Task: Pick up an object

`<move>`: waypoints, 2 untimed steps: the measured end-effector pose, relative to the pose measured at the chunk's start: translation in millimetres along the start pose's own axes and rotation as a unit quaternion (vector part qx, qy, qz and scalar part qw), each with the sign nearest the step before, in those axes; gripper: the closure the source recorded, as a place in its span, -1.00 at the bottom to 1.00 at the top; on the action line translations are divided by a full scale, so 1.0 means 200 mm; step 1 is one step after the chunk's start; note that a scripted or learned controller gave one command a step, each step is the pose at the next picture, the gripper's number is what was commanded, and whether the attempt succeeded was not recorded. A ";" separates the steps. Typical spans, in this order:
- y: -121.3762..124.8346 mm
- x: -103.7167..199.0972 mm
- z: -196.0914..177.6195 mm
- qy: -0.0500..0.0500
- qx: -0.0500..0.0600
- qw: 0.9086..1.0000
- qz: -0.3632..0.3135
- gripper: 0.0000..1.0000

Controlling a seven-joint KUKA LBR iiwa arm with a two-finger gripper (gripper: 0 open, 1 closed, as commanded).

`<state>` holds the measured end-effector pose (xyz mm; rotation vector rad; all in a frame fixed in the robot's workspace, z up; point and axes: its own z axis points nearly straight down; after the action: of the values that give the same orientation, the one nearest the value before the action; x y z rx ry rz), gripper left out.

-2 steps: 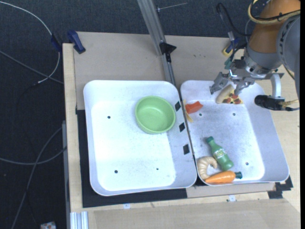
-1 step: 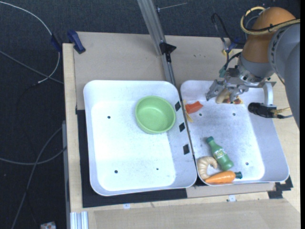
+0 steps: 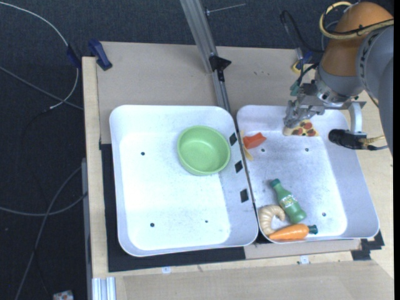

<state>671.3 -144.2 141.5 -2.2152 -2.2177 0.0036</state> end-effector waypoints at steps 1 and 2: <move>-0.02 -0.02 -0.24 -0.002 -0.006 1.000 0.001 1.00; -0.02 -0.01 -0.31 -0.002 -0.006 1.000 0.000 1.00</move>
<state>668.5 -146.8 202.9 -2.2231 -2.2244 -0.0056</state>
